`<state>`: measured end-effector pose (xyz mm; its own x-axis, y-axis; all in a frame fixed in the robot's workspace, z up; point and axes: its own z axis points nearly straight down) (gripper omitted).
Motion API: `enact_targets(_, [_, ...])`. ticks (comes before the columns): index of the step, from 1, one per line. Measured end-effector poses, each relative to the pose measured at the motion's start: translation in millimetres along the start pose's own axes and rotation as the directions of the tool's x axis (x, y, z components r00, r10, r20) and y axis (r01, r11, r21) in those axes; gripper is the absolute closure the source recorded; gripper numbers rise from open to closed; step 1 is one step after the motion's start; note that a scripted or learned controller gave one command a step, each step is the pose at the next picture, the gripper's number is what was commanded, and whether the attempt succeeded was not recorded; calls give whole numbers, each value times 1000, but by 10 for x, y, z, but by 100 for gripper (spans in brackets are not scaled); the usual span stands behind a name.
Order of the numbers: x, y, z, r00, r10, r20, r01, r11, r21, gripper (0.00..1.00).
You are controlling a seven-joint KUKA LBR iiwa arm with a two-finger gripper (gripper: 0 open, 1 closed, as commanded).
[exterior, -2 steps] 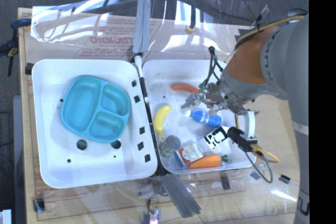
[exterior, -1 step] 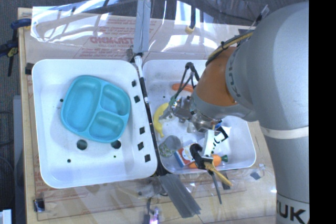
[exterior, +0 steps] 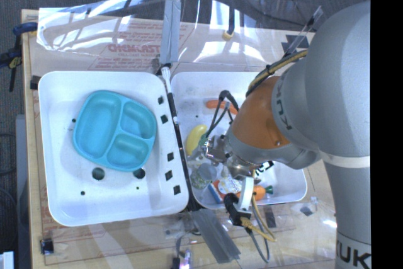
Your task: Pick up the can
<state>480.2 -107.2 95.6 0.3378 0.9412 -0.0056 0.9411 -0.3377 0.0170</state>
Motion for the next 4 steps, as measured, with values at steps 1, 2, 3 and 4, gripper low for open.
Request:
enact_targets(1, [19,5,-92,1000,-8,-4,8,1000,4,100])
enact_targets(2, [-544,198,-1930,1000,10,-6,-10,1000,16,100])
enact_targets(3, [78,28,-1399,937,350,2,-350,936,24,100])
enact_targets(4, [180,153,-1490,911,413,4,-413,910,22,100])
